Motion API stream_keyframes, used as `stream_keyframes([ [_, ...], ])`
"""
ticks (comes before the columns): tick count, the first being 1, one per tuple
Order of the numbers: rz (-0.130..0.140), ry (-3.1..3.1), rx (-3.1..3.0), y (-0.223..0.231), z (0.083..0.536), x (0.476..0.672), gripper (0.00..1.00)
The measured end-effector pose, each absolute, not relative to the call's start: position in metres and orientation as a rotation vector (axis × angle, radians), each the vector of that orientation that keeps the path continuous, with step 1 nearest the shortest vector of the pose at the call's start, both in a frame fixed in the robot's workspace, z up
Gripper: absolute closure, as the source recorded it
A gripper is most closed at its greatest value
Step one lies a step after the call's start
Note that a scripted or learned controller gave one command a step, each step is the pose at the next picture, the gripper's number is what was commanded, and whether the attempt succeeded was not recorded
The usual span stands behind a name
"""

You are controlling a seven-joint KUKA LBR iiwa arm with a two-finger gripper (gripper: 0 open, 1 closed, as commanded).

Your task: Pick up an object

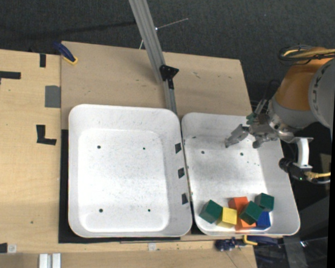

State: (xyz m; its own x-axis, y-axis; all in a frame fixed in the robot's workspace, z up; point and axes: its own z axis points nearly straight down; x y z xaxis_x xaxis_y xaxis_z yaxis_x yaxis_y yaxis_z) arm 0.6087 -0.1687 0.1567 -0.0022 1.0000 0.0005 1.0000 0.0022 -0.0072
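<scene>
Bench with 2 bins: gripper (fingers spread, holding nothing) above right bin.

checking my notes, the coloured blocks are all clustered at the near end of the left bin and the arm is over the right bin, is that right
Not quite. The coloured blocks are clustered at the near end of the right bin, not the left bin. The camera view shows this. The gripper is over the right bin, as you said.
</scene>
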Motion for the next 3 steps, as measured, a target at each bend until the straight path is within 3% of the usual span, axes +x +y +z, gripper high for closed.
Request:
stream_keyframes([
  [1, 0.008, -2.22, -2.215, -0.162, 0.093, 0.608, 0.0],
  [2, 0.002, -2.224, -2.218, -0.162, 0.107, 0.609, 1.0],
  [3, -0.003, -2.225, -2.222, -0.162, 0.15, 0.612, 1.0],
])
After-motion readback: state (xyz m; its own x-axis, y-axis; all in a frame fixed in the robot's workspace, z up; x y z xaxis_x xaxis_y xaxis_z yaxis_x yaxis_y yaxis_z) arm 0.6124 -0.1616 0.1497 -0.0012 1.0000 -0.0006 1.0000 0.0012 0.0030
